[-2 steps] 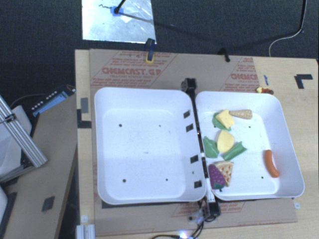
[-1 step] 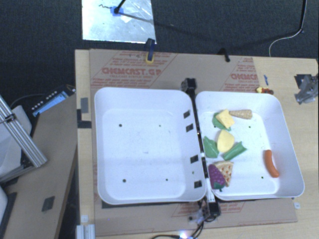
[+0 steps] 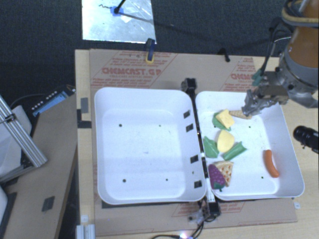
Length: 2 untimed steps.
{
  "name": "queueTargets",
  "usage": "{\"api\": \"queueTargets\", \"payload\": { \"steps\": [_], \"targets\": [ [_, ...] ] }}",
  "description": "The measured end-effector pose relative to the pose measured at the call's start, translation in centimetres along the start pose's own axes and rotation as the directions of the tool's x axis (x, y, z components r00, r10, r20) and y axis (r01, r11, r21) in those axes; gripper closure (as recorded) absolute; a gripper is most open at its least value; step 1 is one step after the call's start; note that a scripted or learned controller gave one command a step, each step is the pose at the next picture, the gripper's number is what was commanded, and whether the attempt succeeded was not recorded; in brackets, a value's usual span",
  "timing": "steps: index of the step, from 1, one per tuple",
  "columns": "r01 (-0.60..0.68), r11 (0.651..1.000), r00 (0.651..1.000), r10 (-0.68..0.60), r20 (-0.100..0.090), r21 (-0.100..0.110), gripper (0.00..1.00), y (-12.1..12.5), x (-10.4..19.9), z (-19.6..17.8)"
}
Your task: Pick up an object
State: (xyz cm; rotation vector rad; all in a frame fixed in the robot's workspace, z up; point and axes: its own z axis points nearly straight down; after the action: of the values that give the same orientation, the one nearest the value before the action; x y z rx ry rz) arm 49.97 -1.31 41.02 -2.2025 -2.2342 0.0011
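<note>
The gripper (image 3: 250, 109) hangs low over the right bin (image 3: 286, 148), at its far edge, just above a flat tan cracker-like piece (image 3: 240, 115) lying beside the yellow cheese wedge (image 3: 225, 118). Whether the tips are spread or closed, I cannot tell. To pick well, it should centre over the piece, drop squarely, and close without nudging the wedge.
</note>
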Motion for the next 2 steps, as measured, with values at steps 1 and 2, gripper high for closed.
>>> {"api": "queueTargets", "payload": {
  "steps": [1,2],
  "targets": [
    [-0.006,1.000,1.000,0.006,0.002,0.006,1.00,3.1,3.9,13.3],
    [-0.015,1.000,1.000,0.015,0.003,-0.008,1.00,3.4,1.4,9.6]
  ]
}}
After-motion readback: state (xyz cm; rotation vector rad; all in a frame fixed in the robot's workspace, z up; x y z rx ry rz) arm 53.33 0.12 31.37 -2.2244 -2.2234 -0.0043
